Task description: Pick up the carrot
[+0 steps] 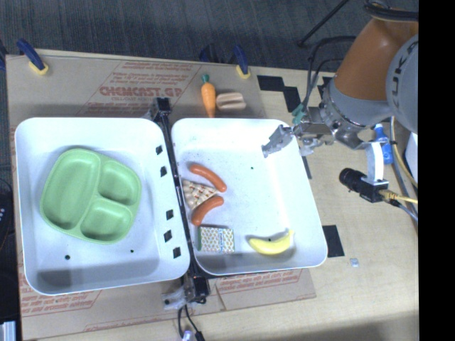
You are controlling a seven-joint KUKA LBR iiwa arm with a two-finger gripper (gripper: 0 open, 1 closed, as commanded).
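At the near edge of the right bin (pixel 302 212) lie a banana (pixel 271 244) and a small patterned packet (pixel 215 239), side by side. A little farther in, near the bin's left wall, there are two sausages (pixel 207 177), one above the other, with a waffle-like piece (pixel 193 191) between them. The left bin (pixel 28 190) holds a green divided plate (pixel 90 195).

The gripper (pixel 277 141) hangs over the far right corner of the right bin, at the end of the arm (pixel 370 69) that comes in from the right. Nothing is visible between its fingers, so I judge that it holds nothing. How wide the fingers are open, I cannot tell from this view; they look small and grey against the white bin.

The carrot (pixel 207 96) is not in any bin. It lies on the cardboard (pixel 128 91) just beyond the far rim of the right bin, near the gap between the two bins. Its green top points away from the camera and its orange tip points toward the bin, so its long axis runs almost near-to-far. Just beside it, on its right, is a small bun-like thing (pixel 230 102).

From the gripper, the carrot lies to the left and a bit farther away, past the bin's rim. I think the next move needs a travel to the left over that rim, and fingers that close across the carrot's narrow width, without touching the bun-like thing.
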